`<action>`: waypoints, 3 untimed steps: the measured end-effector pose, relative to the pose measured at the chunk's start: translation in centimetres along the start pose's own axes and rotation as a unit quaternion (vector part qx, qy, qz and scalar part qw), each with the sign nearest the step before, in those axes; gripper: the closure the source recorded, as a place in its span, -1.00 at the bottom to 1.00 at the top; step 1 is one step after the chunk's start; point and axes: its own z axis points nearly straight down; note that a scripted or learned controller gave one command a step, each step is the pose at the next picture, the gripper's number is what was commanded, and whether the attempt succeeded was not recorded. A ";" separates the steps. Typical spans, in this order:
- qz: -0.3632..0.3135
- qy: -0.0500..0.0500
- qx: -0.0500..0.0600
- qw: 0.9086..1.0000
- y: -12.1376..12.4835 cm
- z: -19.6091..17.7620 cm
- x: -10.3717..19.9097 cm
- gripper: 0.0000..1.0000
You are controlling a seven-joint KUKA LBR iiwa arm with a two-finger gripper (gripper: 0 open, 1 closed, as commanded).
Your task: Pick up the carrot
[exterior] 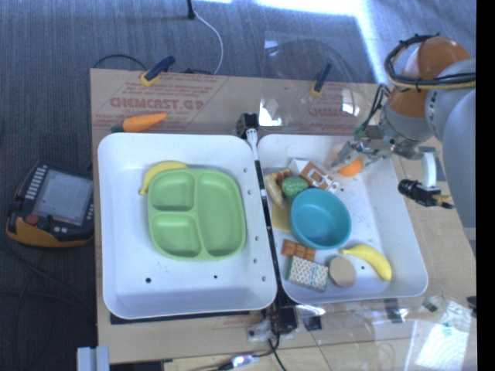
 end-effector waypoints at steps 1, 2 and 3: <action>0.023 -0.004 0.000 1.000 0.5 -6.5 7.2 1.00; 0.127 -0.004 0.004 0.992 0.4 -8.0 13.1 1.00; 0.204 -0.004 0.007 0.979 -3.3 -7.8 21.1 1.00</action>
